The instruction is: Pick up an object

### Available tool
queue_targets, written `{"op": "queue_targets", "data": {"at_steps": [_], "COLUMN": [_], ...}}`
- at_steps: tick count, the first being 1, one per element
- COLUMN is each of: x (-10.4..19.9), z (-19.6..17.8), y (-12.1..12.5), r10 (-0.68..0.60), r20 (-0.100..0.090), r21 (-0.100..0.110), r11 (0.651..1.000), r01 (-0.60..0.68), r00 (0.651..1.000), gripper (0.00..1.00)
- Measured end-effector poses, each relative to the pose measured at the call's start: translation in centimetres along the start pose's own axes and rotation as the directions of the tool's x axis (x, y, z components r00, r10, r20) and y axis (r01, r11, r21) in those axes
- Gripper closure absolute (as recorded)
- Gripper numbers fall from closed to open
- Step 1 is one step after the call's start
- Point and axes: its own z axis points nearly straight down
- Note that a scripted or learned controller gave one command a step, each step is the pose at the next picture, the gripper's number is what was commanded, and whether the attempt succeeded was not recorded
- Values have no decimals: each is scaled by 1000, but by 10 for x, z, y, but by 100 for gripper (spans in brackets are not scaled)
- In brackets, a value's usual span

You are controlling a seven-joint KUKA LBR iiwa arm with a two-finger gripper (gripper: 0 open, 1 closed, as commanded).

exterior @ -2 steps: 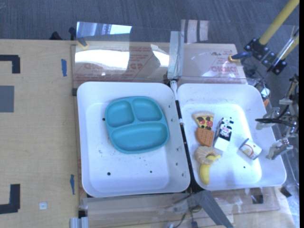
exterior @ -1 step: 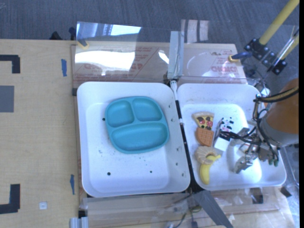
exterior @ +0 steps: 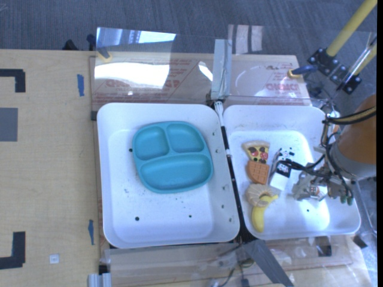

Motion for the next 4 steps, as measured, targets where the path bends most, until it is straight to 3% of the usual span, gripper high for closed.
{"op": "queue_targets", "data": {"at_steps": [1, 2, 3, 4], "x": [-1, 38, 50, 68], "z": [-100, -96, -84, -162], "y": [24, 82, 175, 232], "r10": [505, 730, 857, 812], "r20": [-15, -22, -18, -18], "r21": [6, 17, 22, 11], "r11": [863, 683, 515, 584], "r01": [-505, -730, -857, -812], "r00": [863, 683, 515, 584], "gripper": [100, 100, 100, 100]}}
